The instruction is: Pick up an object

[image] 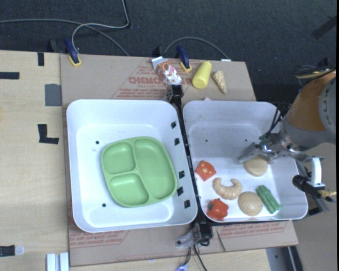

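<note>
I am watching the end effector [264, 152] hovering low in the right bin [226, 114], its metal fingers [250, 153] spread apart and closed on nothing. The pale round bun [256, 166] is lying directly beneath it, touching or nearly touching the tips; I cannot tell which. Its long axis is running roughly across the bin. The croissant [227, 187], the potato [250, 203] and the green pod [268, 199] are lying further toward the near wall, the red pepper piece [205, 170] off to the bin's middle side. I judge a short descent is needed.

You can read red printed lettering, seemingly "CHEMCO", on the brown cardboard sheet [137, 79] behind the bins; nothing else is legible.
</note>
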{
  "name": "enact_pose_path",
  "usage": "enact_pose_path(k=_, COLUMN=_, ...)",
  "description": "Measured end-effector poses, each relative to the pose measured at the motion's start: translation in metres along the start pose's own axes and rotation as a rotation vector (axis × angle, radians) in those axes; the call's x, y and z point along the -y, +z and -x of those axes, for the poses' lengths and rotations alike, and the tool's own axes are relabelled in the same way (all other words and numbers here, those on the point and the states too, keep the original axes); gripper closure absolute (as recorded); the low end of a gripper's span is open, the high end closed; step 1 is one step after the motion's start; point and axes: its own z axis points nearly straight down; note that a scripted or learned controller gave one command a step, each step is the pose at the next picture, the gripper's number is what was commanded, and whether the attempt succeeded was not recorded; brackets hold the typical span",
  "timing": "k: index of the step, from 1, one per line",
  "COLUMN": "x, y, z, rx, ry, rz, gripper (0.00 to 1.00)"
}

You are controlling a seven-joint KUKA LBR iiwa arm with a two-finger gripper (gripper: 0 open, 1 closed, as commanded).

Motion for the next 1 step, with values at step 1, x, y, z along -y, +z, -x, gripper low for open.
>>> enact_pose_path(k=1, x=-0.0006, y=-0.0102, z=0.0007, rx=0.004, ry=0.000, rz=0.003, gripper=1.00)
